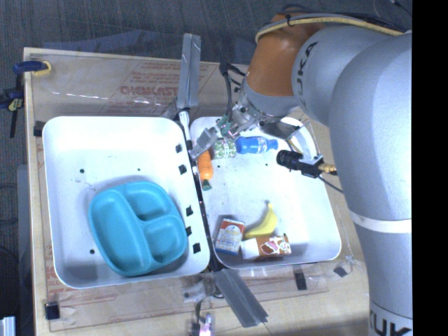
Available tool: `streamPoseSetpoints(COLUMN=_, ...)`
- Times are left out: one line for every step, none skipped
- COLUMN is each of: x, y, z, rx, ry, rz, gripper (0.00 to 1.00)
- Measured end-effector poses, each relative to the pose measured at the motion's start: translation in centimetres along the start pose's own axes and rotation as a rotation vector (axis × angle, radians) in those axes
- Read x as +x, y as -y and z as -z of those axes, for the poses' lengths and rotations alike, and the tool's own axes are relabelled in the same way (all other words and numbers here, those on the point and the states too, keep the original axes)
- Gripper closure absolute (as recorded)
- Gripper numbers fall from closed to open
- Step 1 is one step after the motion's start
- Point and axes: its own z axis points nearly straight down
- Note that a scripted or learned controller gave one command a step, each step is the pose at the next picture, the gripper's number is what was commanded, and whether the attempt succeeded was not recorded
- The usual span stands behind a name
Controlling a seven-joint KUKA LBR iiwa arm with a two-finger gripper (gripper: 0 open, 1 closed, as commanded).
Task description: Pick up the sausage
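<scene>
We saw the arm (350, 82) reaching over the right bin (329, 215), its gripper (210, 142) low at the far left corner. The sausage (204, 166), an orange-brown piece, lay just below the fingertips against the bin's left wall, long axis running near to far. We could not tell how wide the gripper stood, nor whether it touched the sausage; glare blurred that corner.

Layout: left bin (56, 187) holds a divided tray (136, 226) at 5 o'clock. Right bin (322, 215): bottle (253, 145) at 12, apparent sausage (205, 167) at 10, banana (262, 222), carton (229, 235) and packet (269, 246) around 6.
</scene>
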Motion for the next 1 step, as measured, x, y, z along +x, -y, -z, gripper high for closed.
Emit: streamPoseSetpoints(x=-1.02, y=0.88, z=-5.00, rx=-0.025, ry=-0.002, rz=0.029, gripper=0.00)
